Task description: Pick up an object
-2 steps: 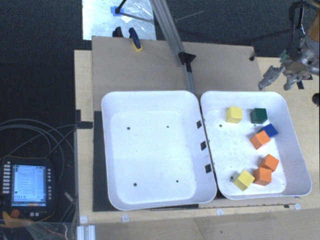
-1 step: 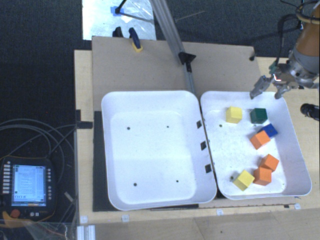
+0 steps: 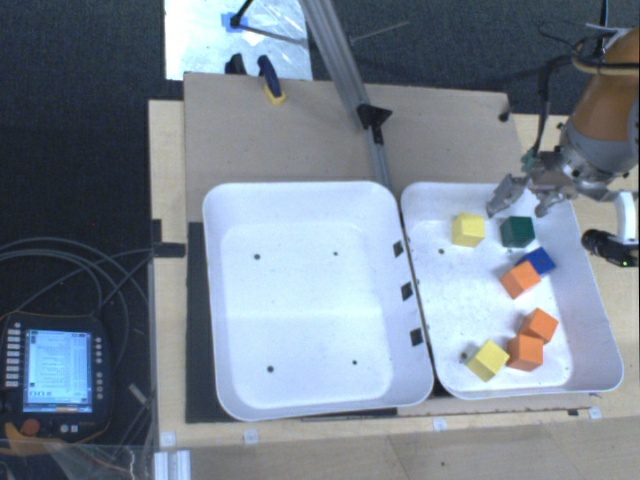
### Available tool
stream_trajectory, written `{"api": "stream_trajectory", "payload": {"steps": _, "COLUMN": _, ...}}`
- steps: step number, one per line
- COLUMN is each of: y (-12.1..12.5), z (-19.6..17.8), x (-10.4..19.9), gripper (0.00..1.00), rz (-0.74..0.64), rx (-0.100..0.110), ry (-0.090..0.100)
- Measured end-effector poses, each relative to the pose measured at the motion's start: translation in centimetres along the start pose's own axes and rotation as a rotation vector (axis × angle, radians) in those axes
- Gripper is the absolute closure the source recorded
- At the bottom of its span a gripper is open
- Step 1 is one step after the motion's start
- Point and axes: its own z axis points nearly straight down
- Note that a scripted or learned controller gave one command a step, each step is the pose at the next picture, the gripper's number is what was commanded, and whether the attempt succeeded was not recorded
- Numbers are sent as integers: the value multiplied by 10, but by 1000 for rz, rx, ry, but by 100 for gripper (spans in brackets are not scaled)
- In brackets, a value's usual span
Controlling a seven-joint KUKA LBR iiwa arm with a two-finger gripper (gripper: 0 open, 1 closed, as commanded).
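Observation:
The right bin [image 3: 590,298] holds several small blocks: a yellow cube [image 3: 467,230], a dark green cube [image 3: 517,232], a blue cube [image 3: 540,260], an orange cube [image 3: 519,279], two more orange cubes [image 3: 539,324] [image 3: 524,352] and a yellow cube [image 3: 489,359]. My gripper [image 3: 522,202] hangs open over the bin's far edge, just above the green cube, with nothing between its fingers.
The left bin [image 3: 225,268] lies beside the right one. A slanted metal pole [image 3: 340,58] rises behind the bins. A teach pendant [image 3: 50,373] with cables sits at the lower left, off the bench.

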Motion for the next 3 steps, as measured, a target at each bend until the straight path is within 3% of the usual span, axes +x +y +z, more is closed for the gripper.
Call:
{"api": "stream_trajectory", "payload": {"steps": 1, "y": 2, "z": -15, "x": -1, "gripper": 100, "rz": -2, "rx": -9, "ry": -2}}
{"api": "stream_trajectory", "payload": {"steps": 2, "y": 4, "z": -71, "x": -1, "gripper": 100, "rz": -2, "rx": -10, "ry": -2}}
{"api": "stream_trajectory", "payload": {"steps": 3, "y": 5, "z": -93, "x": -1, "gripper": 100, "rz": -2, "rx": -8, "ry": -1}}
